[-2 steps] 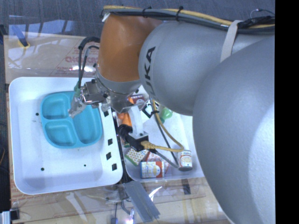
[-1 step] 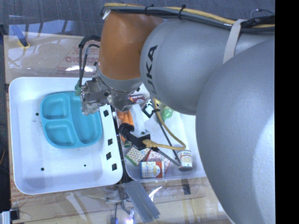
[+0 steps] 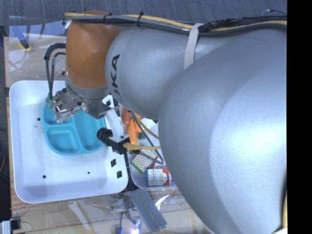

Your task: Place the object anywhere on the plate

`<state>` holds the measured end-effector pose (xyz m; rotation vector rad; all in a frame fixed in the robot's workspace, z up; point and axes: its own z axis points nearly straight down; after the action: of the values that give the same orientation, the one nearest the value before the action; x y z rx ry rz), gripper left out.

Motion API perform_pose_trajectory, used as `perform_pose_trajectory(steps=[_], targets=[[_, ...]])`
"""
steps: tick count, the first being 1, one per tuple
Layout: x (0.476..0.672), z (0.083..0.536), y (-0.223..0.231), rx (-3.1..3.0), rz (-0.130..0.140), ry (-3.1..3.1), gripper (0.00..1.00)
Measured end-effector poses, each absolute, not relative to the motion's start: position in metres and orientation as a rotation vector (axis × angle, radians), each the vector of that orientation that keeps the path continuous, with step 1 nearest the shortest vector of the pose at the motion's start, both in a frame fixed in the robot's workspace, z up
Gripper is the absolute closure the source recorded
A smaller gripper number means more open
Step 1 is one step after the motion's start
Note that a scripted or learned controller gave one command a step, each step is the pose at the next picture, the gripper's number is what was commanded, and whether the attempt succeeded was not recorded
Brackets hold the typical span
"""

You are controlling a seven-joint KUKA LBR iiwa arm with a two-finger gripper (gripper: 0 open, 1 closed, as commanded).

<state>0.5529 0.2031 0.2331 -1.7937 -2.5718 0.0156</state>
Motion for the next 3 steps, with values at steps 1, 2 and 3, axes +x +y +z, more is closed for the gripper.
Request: perform_pose_trajectory(steps=[1,2,3], targets=[[0.476,0.217,0.208,-1.349,0.013,-2.83,1.0],[0.477,0.268,0.128,-1.618,0.007,-2.69,1.0],[0.477,0.268,0.128,-1.618,0.007,-2.69,0.0]])
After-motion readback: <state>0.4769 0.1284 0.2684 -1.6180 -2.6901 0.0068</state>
